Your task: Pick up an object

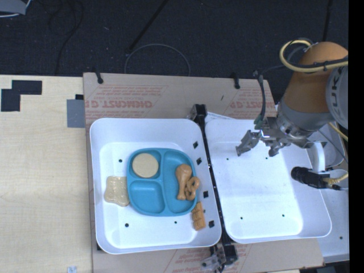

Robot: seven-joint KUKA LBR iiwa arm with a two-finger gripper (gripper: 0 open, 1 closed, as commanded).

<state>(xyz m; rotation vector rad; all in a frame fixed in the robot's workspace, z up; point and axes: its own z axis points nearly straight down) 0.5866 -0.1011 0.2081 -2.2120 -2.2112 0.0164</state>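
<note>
Clearly gripper (pixel 259 143) is spread, holding nothing, over right bin (pixel 267 209); pretzel (pixel 187 182) well apart, left bin.

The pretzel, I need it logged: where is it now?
In the camera view, the pretzel lies in the right compartment of the blue tray in the left bin, above a small snack.

A blue tray (pixel 151 201) with three parts lies flat in the left bin. A round tan cookie (pixel 144 165) sits in its top-left part. A brown twisty pretzel (pixel 187 182) lies in its right part. A pale cracker (pixel 116 190) touches its left edge. A small brown piece (pixel 198 216) lies by its bottom-right corner.
</note>
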